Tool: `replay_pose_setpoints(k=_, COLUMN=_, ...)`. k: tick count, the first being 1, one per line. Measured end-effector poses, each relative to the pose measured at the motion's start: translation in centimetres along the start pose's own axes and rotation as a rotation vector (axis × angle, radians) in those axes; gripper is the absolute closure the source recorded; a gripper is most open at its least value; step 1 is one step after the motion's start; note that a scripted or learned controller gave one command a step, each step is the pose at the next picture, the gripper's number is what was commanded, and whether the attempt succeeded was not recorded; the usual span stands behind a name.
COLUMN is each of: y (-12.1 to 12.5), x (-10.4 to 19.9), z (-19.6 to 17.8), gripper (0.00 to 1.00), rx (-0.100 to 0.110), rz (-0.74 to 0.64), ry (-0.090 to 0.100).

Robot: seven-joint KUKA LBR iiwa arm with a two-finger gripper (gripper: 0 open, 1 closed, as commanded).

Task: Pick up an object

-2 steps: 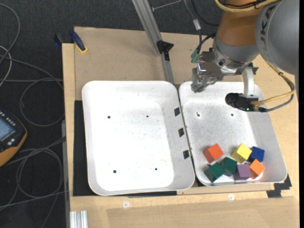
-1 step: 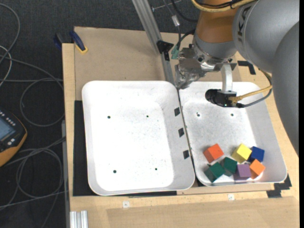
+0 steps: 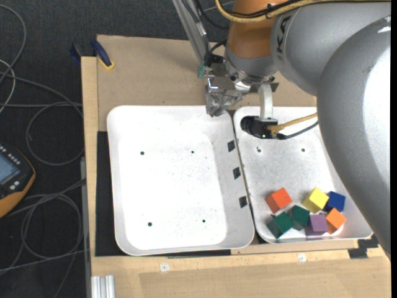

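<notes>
Coloured blocks (image 3: 306, 212) lie huddled in the near corner of your right bin (image 3: 291, 166), well apart from the gripper (image 3: 218, 104), which hangs over the far rim where the right bin meets the left bin (image 3: 167, 179). You cannot tell the gripper's state from this view.

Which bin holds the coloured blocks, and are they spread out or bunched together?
The right bin; the blocks sit bunched in its near corner.
</notes>
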State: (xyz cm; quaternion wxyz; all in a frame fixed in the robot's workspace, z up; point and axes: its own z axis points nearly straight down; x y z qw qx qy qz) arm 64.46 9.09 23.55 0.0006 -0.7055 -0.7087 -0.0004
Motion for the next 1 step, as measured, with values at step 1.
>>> replay_pose_setpoints(k=1, y=0.01, x=-0.26, z=-0.23, gripper=0.0, rx=-0.002, rz=0.003, ry=-0.002)
